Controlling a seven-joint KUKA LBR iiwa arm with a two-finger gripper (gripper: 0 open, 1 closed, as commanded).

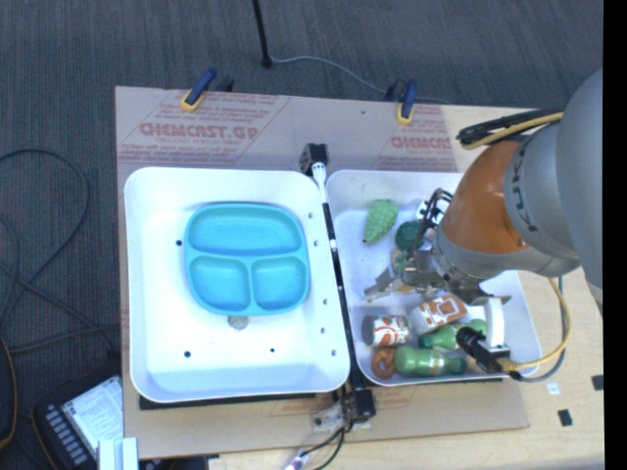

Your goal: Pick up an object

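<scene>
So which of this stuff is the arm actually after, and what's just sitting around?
Part of the job:
gripper, down in the right bin
green leafy toy
green bottle
orange-and-white can
orange-and-white packet

Just lying about:
blue divided tray in the left bin
clamps on the board's far edge

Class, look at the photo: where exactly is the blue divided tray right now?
The blue divided tray lies in the left white bin, near its middle, left of the divider between the bins.
</scene>
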